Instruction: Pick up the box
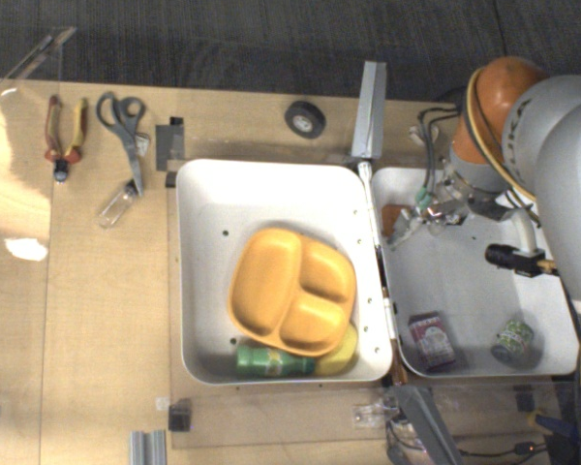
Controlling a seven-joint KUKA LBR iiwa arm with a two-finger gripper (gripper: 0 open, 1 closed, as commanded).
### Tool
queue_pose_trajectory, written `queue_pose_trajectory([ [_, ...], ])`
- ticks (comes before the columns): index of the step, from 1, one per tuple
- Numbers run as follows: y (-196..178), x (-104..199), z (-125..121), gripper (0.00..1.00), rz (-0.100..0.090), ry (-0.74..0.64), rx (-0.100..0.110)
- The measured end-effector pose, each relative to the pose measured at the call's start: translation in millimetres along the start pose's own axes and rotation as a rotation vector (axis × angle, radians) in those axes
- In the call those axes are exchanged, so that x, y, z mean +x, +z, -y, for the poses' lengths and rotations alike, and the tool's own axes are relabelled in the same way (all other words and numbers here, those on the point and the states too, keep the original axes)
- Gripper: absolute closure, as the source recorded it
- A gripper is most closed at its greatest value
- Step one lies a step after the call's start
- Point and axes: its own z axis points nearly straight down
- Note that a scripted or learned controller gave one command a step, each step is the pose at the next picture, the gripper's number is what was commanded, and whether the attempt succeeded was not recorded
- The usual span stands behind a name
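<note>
A: Where is the box (432, 341)?
B: Lying at the near left corner of the right bin (474, 289), well apart from the gripper (418, 211).
A: Jaws?
B: At the bin's far left corner, beside a brown object (393, 219); spread or pressed together, cannot tell.

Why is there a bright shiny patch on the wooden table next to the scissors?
In the camera view, light glares off the bench at the left, washing out the wood near the scissors. The yellow tray shows soft highlights; the arm looks blurry because it is close to the camera.
</note>
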Motion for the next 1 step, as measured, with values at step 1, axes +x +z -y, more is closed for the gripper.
queue_pose_trajectory([
  [1, -66.1, 31.5, 78.8, 0.0, 0.032, 0.095, -0.081],
])
